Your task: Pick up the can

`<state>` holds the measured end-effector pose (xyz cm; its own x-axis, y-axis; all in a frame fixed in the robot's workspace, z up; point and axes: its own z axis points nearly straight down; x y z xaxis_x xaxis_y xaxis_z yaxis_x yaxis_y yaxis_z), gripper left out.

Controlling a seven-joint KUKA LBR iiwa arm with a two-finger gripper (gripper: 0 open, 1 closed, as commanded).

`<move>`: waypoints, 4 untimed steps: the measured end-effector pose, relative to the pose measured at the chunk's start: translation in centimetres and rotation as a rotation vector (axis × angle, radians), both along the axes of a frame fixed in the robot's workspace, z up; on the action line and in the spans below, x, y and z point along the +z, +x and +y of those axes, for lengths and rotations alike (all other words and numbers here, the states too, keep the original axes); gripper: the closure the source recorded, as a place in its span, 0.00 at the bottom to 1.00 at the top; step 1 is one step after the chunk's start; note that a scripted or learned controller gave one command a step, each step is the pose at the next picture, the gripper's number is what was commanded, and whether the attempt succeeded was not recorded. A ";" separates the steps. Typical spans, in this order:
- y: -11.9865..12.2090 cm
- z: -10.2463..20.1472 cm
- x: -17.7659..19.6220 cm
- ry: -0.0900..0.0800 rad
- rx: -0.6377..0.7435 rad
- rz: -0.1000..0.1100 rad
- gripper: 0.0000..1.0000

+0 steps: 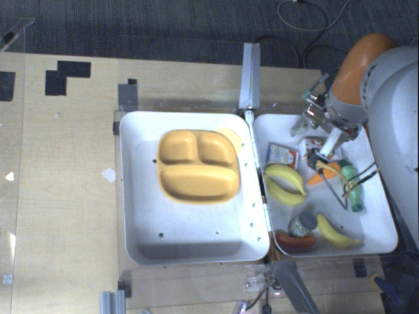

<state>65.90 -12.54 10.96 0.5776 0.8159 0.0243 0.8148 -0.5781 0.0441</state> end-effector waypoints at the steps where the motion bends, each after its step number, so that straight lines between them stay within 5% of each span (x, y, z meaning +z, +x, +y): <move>1: -2.8 -2.1 3.7 0.012 -0.252 0.046 0.00; 2: -6.4 -4.2 0.5 0.012 -0.190 0.012 0.00; 3: -0.6 -7.0 1.4 0.013 -0.289 0.043 0.00; 4: 0.2 -3.7 -2.3 0.022 -0.575 0.047 0.00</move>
